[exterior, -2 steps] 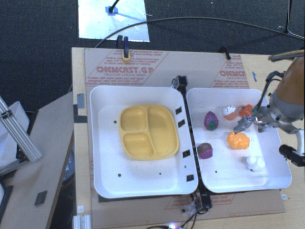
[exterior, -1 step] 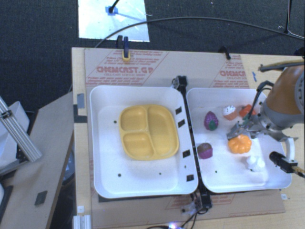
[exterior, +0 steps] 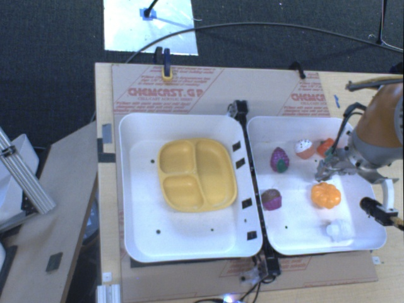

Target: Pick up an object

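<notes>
The orange pumpkin-like toy (exterior: 326, 196) sits in the right bin (exterior: 297, 242), just under the gripper (exterior: 326, 171); whether that pincer is spread or pressed together, I cannot tell. Being round, the toy might squirt sideways toward the purple piece (exterior: 271, 199) if pinched off-centre.

The arm (exterior: 379, 122) runs off the right edge. Beside the orange pumpkin (exterior: 326, 195), it partly hides a small orange-red object (exterior: 324, 146).
</notes>
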Controlling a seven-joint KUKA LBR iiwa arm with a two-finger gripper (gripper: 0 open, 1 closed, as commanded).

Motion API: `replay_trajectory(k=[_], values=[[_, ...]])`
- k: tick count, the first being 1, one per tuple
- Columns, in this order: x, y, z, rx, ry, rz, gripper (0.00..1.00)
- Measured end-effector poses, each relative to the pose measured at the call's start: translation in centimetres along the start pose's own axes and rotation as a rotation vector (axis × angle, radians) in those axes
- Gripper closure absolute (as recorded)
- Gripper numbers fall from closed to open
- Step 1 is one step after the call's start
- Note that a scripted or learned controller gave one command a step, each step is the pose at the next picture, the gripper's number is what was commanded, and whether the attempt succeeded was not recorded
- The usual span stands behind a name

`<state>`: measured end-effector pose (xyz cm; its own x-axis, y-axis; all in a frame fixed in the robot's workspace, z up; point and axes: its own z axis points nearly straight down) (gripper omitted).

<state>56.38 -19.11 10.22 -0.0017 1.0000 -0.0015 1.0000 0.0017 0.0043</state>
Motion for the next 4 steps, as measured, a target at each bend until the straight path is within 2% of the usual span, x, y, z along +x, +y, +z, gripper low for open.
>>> replay_trajectory(k=[2, 3, 4], values=[[0.3, 0.7, -11.8, -0.003, -0.001, -0.004, 1.0], [0.3, 0.8, -11.8, 0.001, 0.0, -0.005, 1.0], [5.2, 2.1, -12.9, 0.001, 0.003, -0.008, 1.0]])
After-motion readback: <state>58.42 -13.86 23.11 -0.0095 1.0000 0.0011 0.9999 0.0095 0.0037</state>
